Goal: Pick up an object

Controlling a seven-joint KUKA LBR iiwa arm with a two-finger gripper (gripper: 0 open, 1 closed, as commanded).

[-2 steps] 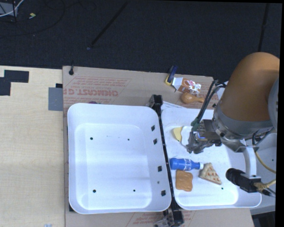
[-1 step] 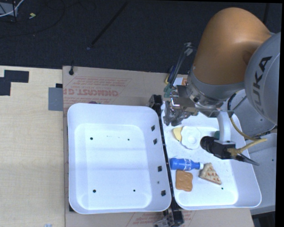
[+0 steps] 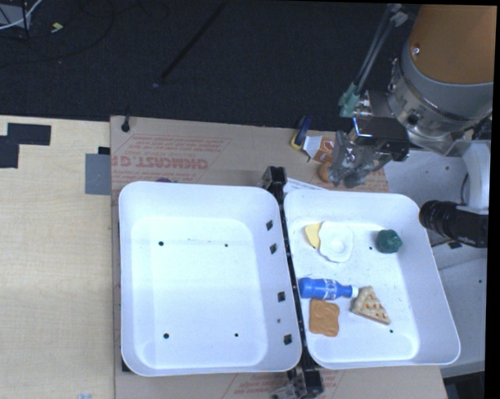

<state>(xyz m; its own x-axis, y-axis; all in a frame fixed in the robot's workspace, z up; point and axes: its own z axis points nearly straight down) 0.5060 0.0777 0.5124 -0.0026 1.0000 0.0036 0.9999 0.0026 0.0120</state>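
Note:
The right bin (image 3: 409, 339) holds several small objects. A blue bottle with a white cap (image 3: 325, 289) lies on its side near the middle divider. Below it sits a brown bread slice (image 3: 324, 317), and to its right a pizza wedge (image 3: 370, 306). A white fried egg (image 3: 336, 243) overlaps a yellow piece (image 3: 313, 234) toward the back. A dark green round object (image 3: 388, 240) rests at the back right. My gripper (image 3: 349, 175) hangs above the bin's far rim, behind the egg, with nothing visible between its fingers.
The left bin (image 3: 194, 278) lies beside the right one, joined by a black clamp strip (image 3: 279, 253). Both rest on a cardboard sheet (image 3: 178, 155). A black cylinder (image 3: 454, 222) juts in at the right. Small items (image 3: 305, 139) lie behind the bins.

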